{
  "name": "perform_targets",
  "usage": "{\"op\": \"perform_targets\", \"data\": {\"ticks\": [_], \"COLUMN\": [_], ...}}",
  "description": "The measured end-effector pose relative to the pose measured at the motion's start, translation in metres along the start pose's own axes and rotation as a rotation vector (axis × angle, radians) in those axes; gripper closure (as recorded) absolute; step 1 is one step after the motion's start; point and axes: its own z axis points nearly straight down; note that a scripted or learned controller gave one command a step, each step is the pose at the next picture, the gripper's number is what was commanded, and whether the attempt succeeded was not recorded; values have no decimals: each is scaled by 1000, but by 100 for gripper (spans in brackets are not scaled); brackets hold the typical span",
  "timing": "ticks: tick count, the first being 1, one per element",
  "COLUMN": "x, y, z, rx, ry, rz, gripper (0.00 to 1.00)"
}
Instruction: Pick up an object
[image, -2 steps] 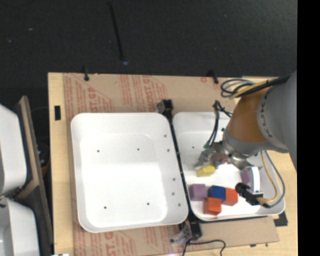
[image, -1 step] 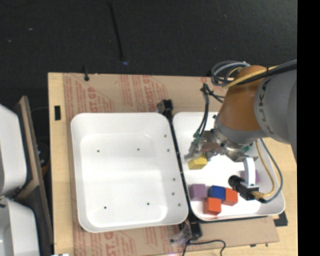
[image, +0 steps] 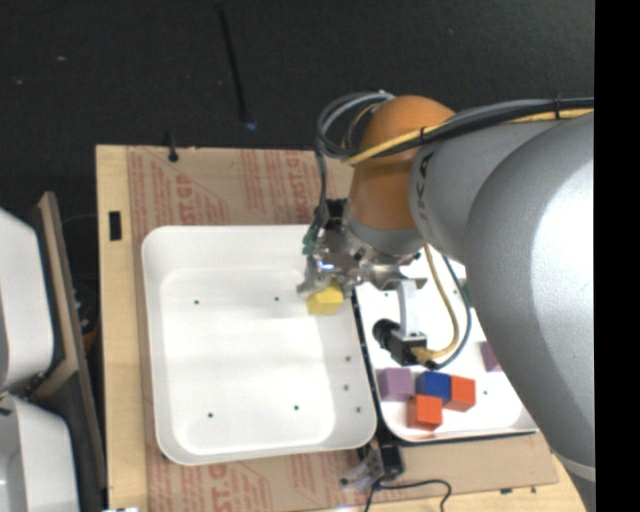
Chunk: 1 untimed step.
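Observation:
A small yellow block (image: 325, 300) hangs at the tip of my gripper (image: 322, 288), over the right side of the left white bin (image: 200, 400). The gripper is shut on the block, whose lower part shows below the fingers. The grey arm with its orange band (image: 390, 190) comes in from the right and hides the top of the right bin (image: 500, 425).
In the right bin lie a purple block (image: 398, 381), a blue block (image: 436, 384) and two orange blocks (image: 428, 410) (image: 462, 392) near its front edge. A black fitting on a yellow cable (image: 397, 340) hangs beside the divider. Cardboard (image: 230, 190) lies under both bins.

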Motion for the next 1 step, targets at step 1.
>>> {"op": "perform_targets", "data": {"ticks": [1], "x": [5], "y": [53], "z": [0], "rx": [0], "ry": [-2], "rz": [58], "gripper": [100]}}
